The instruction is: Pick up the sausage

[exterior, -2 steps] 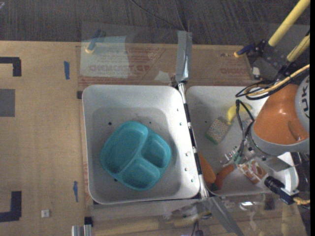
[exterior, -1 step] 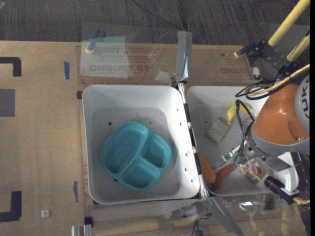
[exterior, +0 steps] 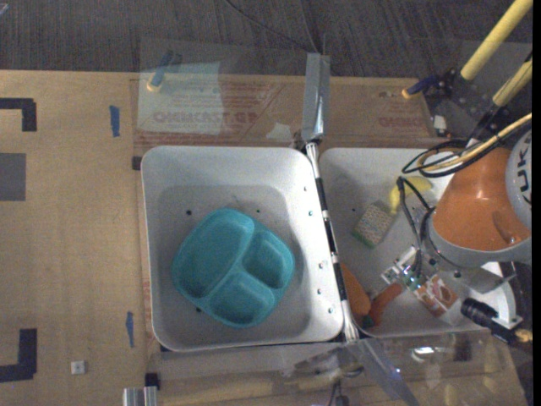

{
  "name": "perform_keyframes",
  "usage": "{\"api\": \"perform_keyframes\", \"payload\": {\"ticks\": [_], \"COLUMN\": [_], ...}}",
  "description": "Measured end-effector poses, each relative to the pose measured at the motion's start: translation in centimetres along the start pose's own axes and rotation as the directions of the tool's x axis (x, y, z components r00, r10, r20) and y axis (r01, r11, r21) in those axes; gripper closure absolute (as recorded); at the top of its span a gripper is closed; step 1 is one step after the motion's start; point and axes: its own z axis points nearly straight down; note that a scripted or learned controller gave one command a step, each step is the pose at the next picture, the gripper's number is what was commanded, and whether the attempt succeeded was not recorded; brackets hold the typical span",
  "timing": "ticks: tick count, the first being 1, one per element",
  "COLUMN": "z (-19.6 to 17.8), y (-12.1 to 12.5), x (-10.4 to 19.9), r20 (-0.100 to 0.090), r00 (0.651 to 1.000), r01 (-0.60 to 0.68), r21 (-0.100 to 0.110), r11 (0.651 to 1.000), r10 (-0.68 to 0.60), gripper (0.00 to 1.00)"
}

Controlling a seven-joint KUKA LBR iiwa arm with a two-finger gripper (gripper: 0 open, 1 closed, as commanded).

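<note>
Two shallow white bins sit side by side on the bench. The left bin (exterior: 161, 184) holds a teal divided plate (exterior: 234, 266), lying flat near its centre. Over the right bin (exterior: 355, 172) the arm (exterior: 482, 205) reaches in from the right, its orange band hiding much of that bin's floor. The gripper (exterior: 407, 275) hangs low near the front — whether it is spread or closed I cannot tell.

The sausage (exterior: 381, 302), reddish-orange, lies on the right bin's floor just beside the gripper tip, with an orange piece (exterior: 354, 292) against the dividing wall. A small speckled block (exterior: 372, 224) rests further back, a yellow item (exterior: 396, 195) behind it.
</note>
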Motion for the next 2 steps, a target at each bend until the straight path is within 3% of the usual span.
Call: {"api": "perform_keyframes", "payload": {"ticks": [1, 2], "z": [-2.7, 0.1], "y": [-0.5, -0.2], "x": [0.3, 0.3], "r20": [-0.018, -0.006], "r00": [0.997, 0.987], "r01": [-0.08, -0.158], "r21": [0.014, 0.009], "r11": [0.997, 0.987], "r10": [0.08, 0.158], "gripper": [0.0, 0.0]}}
